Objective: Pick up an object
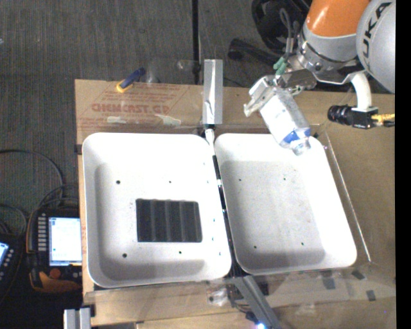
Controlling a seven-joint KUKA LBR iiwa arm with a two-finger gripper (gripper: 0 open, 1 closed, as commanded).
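Note:
A clear plastic bottle (pixel 286 122) with a white label and a blue cap end hangs tilted above the far edge of the right bin (pixel 334 212), its cap pointing down and to the right. My gripper (pixel 277 95) is shut on the bottle's upper end, with a white finger (pixel 258 96) showing at the bottle's left side. The grey arm with its orange band (pixel 334 16) reaches in from the upper right. A dark ribbed rectangular block (pixel 169 220) lies flat on the floor of the left bin (pixel 103 160).
The two white bins sit side by side on a brown bench, a metal bracket (pixel 212 90) standing behind their shared edge. A blue and yellow object (pixel 130 79) lies at the bench's far left. A black cable fitting (pixel 350 115) hangs by the arm.

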